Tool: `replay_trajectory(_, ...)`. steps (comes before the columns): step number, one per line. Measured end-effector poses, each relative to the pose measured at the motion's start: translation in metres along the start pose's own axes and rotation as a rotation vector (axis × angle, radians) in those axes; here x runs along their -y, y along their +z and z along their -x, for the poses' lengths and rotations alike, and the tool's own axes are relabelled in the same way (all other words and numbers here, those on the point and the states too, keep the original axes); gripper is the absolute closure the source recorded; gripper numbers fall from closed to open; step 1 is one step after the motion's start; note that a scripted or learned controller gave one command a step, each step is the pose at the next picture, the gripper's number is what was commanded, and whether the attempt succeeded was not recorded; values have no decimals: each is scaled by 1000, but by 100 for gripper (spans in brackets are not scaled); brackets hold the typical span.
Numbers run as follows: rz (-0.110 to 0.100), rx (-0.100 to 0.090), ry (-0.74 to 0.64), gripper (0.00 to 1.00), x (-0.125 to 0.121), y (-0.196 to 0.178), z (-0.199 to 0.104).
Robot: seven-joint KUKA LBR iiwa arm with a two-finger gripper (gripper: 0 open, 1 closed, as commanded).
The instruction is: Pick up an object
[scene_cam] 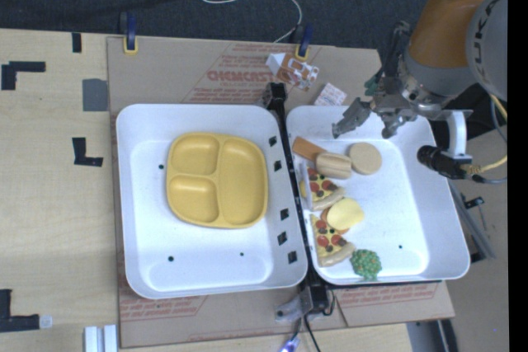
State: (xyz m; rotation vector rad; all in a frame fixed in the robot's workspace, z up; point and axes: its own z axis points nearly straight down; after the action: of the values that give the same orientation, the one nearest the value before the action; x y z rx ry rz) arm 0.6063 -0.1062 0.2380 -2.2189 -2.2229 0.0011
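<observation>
My tool (369, 120) hangs open over the far edge of the right bin (417, 247), its two fingers spread and holding nothing. The toy hot dog (322, 161) lies in this bin just below and left of my tool, not touching it, with its long axis running from upper left to lower right. A round beige cookie (365, 157) lies just beside its right end.

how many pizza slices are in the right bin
2. One pizza slice lies by the bin's left wall, just below the bread roll. The other pizza slice lies nearer the front, left of the broccoli. Neither looks hidden.
</observation>
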Motion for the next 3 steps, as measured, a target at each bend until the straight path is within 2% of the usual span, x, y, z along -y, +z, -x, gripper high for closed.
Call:
replay_trajectory(1, -5, 0, 1, 0, 2, 142, 9)
replay_trajectory(2, 3, 0, -3, 0, -58, 154, -7)
replay_trajectory(3, -1, 1, 2, 0, -49, 154, -8)
